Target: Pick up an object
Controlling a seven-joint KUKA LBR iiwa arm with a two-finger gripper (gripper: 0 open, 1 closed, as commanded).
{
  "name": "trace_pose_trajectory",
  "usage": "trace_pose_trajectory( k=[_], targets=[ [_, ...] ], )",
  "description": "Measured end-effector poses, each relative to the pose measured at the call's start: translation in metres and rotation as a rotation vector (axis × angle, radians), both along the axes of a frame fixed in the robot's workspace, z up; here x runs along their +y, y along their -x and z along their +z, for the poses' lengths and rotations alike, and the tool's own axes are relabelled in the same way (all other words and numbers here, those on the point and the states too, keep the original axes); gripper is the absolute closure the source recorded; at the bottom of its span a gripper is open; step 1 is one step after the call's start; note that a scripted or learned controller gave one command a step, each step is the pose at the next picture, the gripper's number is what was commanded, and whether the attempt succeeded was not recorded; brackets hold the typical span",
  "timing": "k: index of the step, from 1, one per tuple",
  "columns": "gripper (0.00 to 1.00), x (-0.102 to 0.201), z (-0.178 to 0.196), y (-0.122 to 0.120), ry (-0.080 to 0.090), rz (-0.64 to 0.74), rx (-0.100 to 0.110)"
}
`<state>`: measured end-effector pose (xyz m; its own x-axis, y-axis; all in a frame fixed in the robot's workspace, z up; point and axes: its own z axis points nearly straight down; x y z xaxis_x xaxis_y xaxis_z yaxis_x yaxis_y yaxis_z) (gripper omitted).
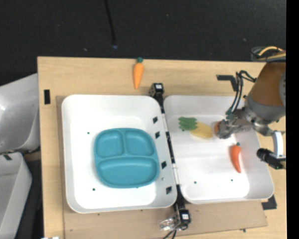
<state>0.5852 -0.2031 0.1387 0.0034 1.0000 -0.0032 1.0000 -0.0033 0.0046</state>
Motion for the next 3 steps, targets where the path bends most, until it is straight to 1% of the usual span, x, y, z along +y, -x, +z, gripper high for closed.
trace_pose_trajectory(
  k=[1,2,3],
  targets=[
    [1.0,0.003,0.063,0.002,0.0,0.006,-0.003],
    [1.0,0.001,0.1,0.001,-0.001,0.007,-0.001],
    [1.0,0.051,0.109,0.006,-0.004,0.009,0.003]
  ],
)
